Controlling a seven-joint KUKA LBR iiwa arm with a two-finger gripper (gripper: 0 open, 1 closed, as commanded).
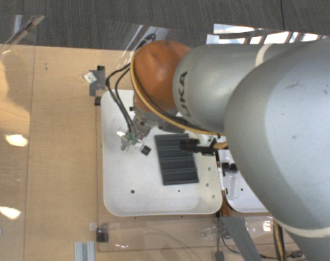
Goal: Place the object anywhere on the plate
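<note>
left white bin [121, 197] on bench [50, 145], dark ribbed plate [177, 159] lying flat inside, arm [236, 107] overhead, hand state unreadable

A dark grey ribbed slab [176, 159] is lying flat in the left bin [116, 189], toward its right side. It is rectangular, with ridges running across its width, its long side pointing up and down the view. Its upper right corner is sitting under the arm.
</note>
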